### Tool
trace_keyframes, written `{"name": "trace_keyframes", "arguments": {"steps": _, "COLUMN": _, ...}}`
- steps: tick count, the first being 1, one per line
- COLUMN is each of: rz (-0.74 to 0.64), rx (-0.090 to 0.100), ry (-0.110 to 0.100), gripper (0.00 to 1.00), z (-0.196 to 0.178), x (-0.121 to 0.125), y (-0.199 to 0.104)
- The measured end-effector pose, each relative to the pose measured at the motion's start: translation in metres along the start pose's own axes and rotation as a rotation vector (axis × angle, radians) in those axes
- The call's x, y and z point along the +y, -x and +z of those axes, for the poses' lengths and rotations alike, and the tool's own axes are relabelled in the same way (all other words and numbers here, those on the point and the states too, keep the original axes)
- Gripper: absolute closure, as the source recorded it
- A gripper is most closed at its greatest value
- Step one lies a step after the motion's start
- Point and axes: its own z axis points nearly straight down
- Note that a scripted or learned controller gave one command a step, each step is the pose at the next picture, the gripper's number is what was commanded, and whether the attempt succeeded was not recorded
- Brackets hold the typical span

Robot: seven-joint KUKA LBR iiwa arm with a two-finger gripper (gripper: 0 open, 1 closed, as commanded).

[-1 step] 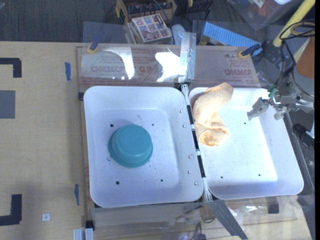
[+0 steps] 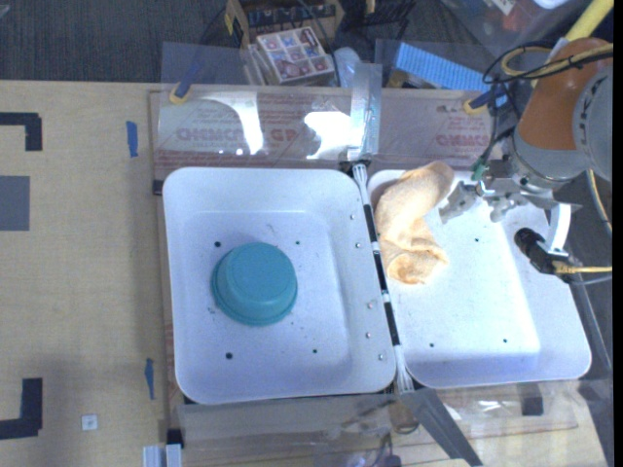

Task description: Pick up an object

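Gripper [image 2: 474, 200] hung above right-hand shallow white bin [image 2: 506, 343], far end. Whether it was open or closed, or gripping anything: could not tell. Crumpled tan cloth-like object [image 2: 409, 224] lay just beside gripper, toward left-hand bin, against dividing wall. Teal round plastic bowl [image 2: 255, 282] sat well apart, in left-hand shallow white bin [image 2: 195, 202]. Best approach, by judgement: shift over cloth's bulk, descend straight, close on raised fold, keep clear of wall.
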Motion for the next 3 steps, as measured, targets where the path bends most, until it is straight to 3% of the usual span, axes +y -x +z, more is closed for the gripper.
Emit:
{"name": "trace_keyframes", "arguments": {"steps": 1, "rz": -0.204, "rx": 0.000, "ry": 0.008, "gripper": 0.00, "z": 0.035, "x": -0.029, "y": -0.053}}
{"name": "trace_keyframes", "arguments": {"steps": 2, "rz": -0.266, "rx": 0.001, "ry": 0.001, "gripper": 0.00, "z": -0.060, "x": -0.061, "y": -0.093}}
{"name": "trace_keyframes", "arguments": {"steps": 3, "rz": -0.201, "rx": -0.001, "ry": 0.012, "gripper": 0.00, "z": 0.034, "x": -0.031, "y": -0.066}}
